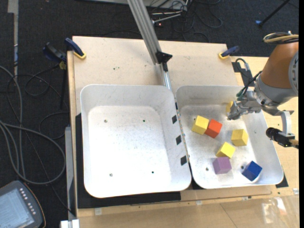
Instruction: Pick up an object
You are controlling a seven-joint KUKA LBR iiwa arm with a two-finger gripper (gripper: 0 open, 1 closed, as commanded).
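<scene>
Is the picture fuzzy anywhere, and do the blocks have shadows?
In the camera view the blocks are sharp: the orange block and blue block have clear edges and only faint, soft shadows on the right bin. The pincer looks a little blurry; no strong glare on the left bin.

Arm reaches in above the right bin; gripper lowered near its rear wall, wrist angled downward.

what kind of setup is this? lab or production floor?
Most likely a robotics lab test bench, not production. A wooden board is clamped down and holds two white bins, coloured toy blocks lie in the right one, and loose cables trail over the dark carpet.
</scene>
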